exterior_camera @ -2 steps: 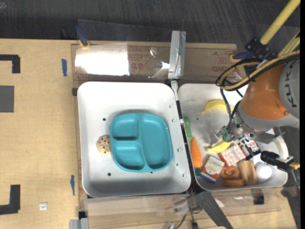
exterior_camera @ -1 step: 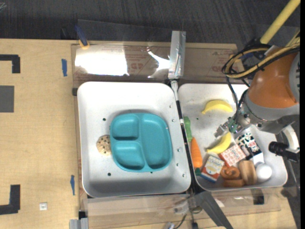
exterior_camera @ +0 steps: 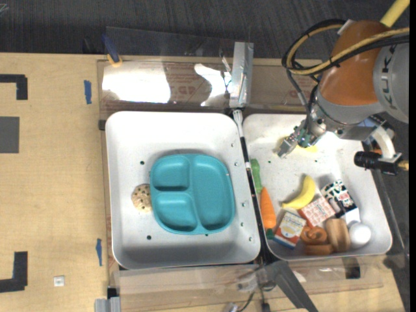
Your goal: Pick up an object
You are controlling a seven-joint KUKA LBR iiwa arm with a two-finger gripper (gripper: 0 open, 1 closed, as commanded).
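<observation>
Camera view: my gripper (exterior_camera: 286,147) hangs over the right bin's (exterior_camera: 380,239) bare floor; I can't tell how wide it's open. The banana (exterior_camera: 301,194) lies at its five o'clock, apart.

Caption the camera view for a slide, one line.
KUKA arm's gripper hovers over the right bin, above the banana, carrot and cartons; teal divided plate and cookie sit in the left bin.

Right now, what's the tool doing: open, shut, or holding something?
Tool: cannot be told from this view. It hangs over the right bin, near its upper left part, apart from the toys heaped in the lower half.
</observation>
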